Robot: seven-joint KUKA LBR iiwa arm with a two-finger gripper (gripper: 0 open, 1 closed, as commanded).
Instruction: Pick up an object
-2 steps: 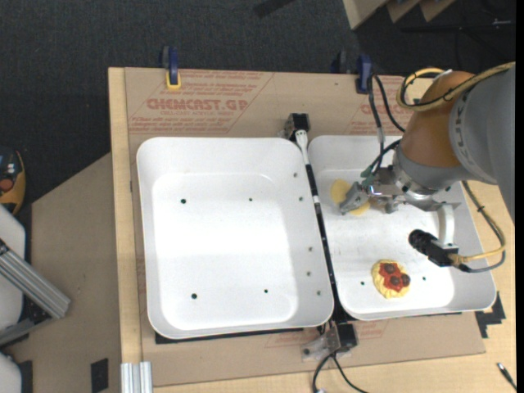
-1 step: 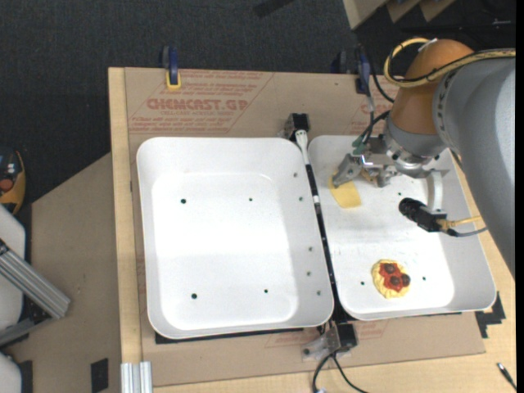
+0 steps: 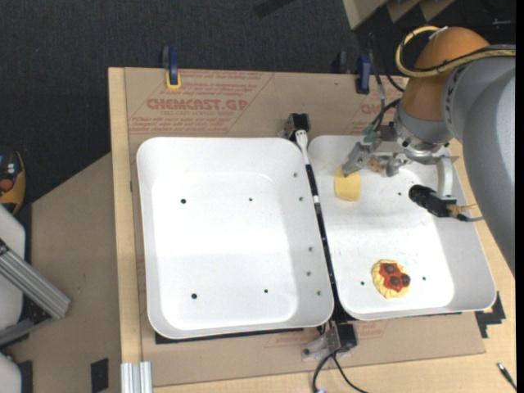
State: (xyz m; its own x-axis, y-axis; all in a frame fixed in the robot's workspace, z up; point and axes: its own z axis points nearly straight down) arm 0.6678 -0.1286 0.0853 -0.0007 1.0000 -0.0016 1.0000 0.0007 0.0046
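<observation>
I've got the end effector (image 3: 366, 159) low over the right bin (image 3: 458, 293), far end, fingers spread and holding nothing, just beside the yellow block (image 3: 348, 187), likely lined up to grab it.

Arm (image 3: 483, 97): grey rounded casing, orange band (image 3: 438, 72) above wrist, yellow-black cable loop at 12 o'clock, metallic gripper (image 3: 372, 158) with thin wires.

— Any lettering to read?
— Red print "CHEMCAST G.P" on the brown board (image 3: 205, 97) under the bins, toward 12 o'clock, repeated in smaller, fainter rows.
— Anything else?
— More red print toward 1 o'clock, too blurred to read.
</observation>
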